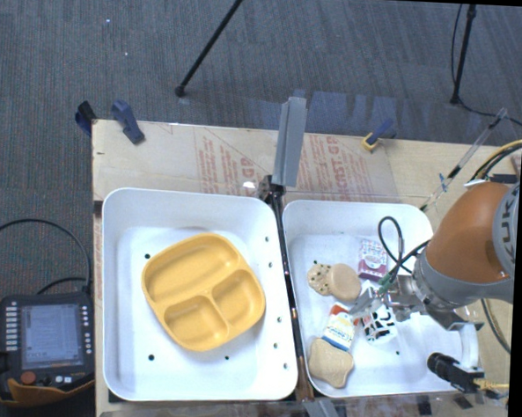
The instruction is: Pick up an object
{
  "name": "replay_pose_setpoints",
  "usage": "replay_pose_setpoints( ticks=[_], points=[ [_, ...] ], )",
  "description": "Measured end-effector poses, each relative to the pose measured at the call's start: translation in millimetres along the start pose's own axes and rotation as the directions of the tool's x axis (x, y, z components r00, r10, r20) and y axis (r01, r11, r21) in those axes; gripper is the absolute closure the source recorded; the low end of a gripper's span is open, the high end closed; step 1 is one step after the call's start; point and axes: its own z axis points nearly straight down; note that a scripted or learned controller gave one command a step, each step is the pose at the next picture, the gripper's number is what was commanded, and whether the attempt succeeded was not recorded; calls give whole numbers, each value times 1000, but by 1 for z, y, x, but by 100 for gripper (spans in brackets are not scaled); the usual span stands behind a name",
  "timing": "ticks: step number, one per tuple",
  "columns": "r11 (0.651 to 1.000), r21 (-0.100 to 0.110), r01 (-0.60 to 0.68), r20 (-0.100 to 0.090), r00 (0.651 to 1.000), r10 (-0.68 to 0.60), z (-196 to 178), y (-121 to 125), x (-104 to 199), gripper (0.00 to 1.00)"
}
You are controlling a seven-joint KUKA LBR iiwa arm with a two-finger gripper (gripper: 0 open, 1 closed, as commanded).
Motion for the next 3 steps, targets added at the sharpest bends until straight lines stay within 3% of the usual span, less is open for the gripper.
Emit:
replay_pose_setpoints(
  ticks=[1, 2, 3],
  points=[
    [1000, 3, -4, -2, 1000, 4, -8, 0, 0, 100],
    [989, -3, 145, 2, 989, -145, -88, 64, 53, 100],
    [1000, -2, 14, 2, 1000, -14, -73, 120, 93, 100]
  ],
)
